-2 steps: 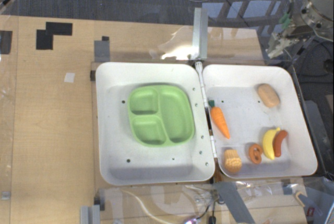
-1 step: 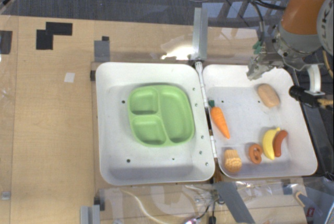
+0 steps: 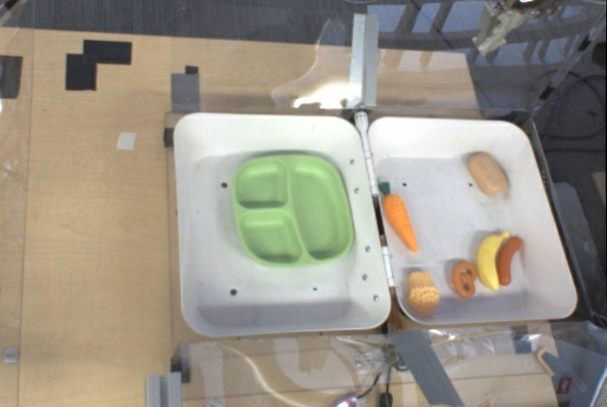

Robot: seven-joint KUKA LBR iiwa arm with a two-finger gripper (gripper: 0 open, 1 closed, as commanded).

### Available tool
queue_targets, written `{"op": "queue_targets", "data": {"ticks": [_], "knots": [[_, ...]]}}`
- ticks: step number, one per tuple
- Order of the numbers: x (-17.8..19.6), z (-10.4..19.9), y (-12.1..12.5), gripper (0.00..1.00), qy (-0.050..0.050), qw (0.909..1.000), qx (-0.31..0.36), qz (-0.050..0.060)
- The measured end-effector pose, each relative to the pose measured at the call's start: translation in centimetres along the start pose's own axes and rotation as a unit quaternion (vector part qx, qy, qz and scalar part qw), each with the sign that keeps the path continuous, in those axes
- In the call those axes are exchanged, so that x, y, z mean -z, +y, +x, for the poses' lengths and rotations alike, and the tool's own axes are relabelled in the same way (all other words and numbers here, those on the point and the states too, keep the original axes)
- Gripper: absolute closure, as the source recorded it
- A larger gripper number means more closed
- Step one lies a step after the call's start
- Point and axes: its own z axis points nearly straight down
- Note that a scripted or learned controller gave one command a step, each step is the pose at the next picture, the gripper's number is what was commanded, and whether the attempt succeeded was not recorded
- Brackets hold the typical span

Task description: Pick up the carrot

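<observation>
Here we are, looking down on the two shallow white bins, and the small orange carrot with its green stub top (image 3: 399, 220) lies in the right-hand white bin (image 3: 446, 158), tight against that bin's nine o'clock wall, tip slanting toward five o'clock. The gripper (image 3: 495, 30) is away at the one o'clock corner of the view, well apart from the carrot and clear of the bin altogether; it's small and blurred up there, so whether the claw is spread or closed I cannot tell. Nothing is in its grasp as far as the view shows. Around the carrot: a yellow corn cob (image 3: 423, 292) just past its tip at six o'clock, a brown ring-shaped pretzel (image 3: 464, 279), a yellow banana (image 3: 489, 260) touching a red sausage (image 3: 510, 259), and a tan potato (image 3: 487, 174) near two o'clock. The green three-compartment plastic tray (image 3: 289, 211) sits in the left-hand white bin (image 3: 204, 282). The danger from here, I'd judge, is that wall: a finger descending on the carrot's near side could strike the rim between the bins, or the claw could pinch only the tapered end and let it slide out.
</observation>
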Motion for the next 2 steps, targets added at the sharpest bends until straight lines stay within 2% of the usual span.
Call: {"op": "queue_targets", "data": {"ticks": [1,2], "knots": [[-21.32,3.66,1.31,1.0,0.002,0.9993,0.037,0.003],[-21.21,3.64,1.35,0.0,0.001,0.9993,0.037,0.002]]}}
